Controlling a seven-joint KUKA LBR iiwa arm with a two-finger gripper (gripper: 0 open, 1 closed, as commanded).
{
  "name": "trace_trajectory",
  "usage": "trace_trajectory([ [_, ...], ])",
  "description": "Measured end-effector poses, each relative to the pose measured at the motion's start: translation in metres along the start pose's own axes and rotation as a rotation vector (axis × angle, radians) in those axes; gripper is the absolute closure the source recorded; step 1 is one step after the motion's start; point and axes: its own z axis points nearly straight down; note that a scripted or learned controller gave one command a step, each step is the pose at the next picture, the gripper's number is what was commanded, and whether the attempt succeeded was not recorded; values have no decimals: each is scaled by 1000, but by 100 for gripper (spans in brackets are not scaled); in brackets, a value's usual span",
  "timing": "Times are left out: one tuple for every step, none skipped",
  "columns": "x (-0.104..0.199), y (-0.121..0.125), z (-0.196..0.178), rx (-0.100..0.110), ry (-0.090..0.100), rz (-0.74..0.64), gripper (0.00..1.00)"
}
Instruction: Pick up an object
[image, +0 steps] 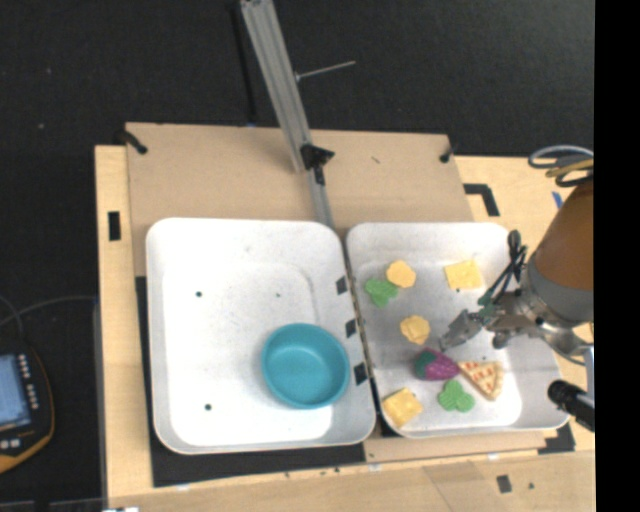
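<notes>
Two white bins sit on a tan bench. Within the right bin (430, 240), the gripper (462, 330) hangs with fingers spread, holding nothing; the purple piece (437, 366) lies just below-left of it. Crowding neighbours could spoil the grasp.

Small purple toy (437, 366) flat in the right bin (432, 240), near its front

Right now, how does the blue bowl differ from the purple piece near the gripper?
The blue bowl sits in the left bin; the purple piece lies in the right bin. The bowl is far larger than the purple piece. The bowl stands alone, while the purple piece has small toy pieces around it and the gripper just above it. Both rest on a white bin floor.
</notes>
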Motion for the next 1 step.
trace_trajectory([
  [0, 0, 0, -1, 0, 1, 0],
])
